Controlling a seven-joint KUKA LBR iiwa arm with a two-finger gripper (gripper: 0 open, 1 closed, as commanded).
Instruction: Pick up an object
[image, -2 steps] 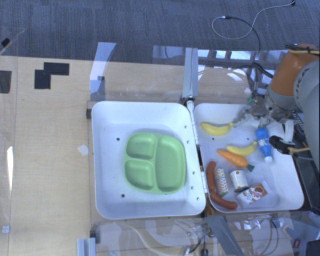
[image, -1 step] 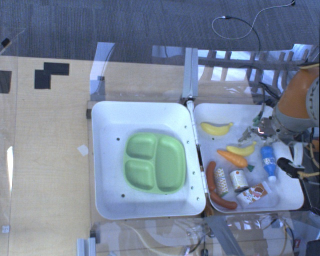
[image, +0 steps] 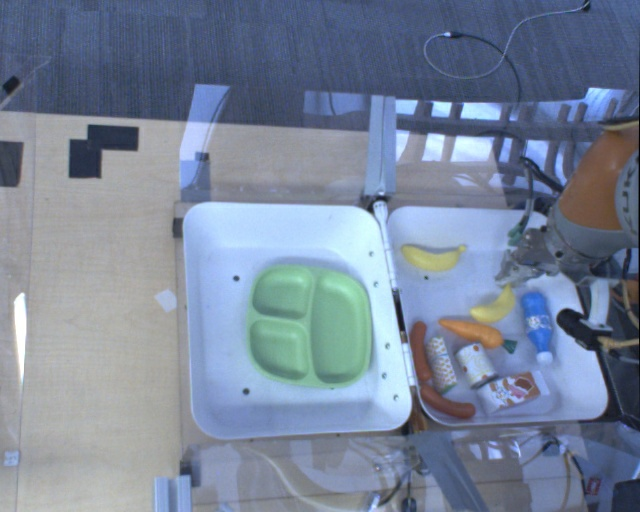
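The gripper (image: 520, 262) is seen low over the right bin (image: 455, 232), near its far right part. Just below it a yellow banana piece (image: 495, 306) is found, with a blue bottle (image: 537, 325) beside that. A whole banana (image: 433, 257) lies to the gripper's left. Nearer the camera a carrot (image: 470, 331), two sausages (image: 418, 350), a small can (image: 473, 362) and a carton (image: 514, 391) are scattered. Well to the left, a green divided plate (image: 310, 325) rests in the left bin (image: 215, 300).

Green tray (image: 309, 325), yellow banana (image: 433, 258), orange carrot (image: 470, 331), blue bottle (image: 537, 324) (white bins (image: 215, 400)).
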